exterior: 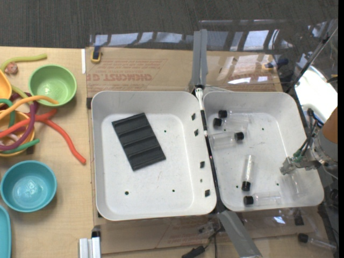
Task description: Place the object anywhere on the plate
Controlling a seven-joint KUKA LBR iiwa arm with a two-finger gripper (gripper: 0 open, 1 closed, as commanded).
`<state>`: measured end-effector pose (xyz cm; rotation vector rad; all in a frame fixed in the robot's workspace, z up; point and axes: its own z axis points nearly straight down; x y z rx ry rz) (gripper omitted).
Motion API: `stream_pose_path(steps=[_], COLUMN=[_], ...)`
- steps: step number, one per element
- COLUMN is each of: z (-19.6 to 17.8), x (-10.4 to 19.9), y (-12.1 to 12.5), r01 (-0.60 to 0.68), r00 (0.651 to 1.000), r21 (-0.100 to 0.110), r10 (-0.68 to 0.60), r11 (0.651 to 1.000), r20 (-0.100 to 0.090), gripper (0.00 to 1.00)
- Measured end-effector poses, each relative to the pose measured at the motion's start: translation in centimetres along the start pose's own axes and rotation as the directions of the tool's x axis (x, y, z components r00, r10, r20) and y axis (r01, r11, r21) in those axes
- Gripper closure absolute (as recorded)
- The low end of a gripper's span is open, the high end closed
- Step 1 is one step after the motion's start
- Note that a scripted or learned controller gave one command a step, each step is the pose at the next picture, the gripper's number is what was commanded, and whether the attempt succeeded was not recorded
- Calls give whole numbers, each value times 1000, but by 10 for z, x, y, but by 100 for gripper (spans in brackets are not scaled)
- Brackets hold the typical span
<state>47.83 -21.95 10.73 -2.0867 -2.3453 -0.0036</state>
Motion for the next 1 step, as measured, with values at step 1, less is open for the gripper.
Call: stream_pose_path(steps=[1], z=[6], x=[3], y=[3], r01=[-179], r00=[984], r21=[-3], r10=[179], r11=[984], r20=[-5], gripper=[100])
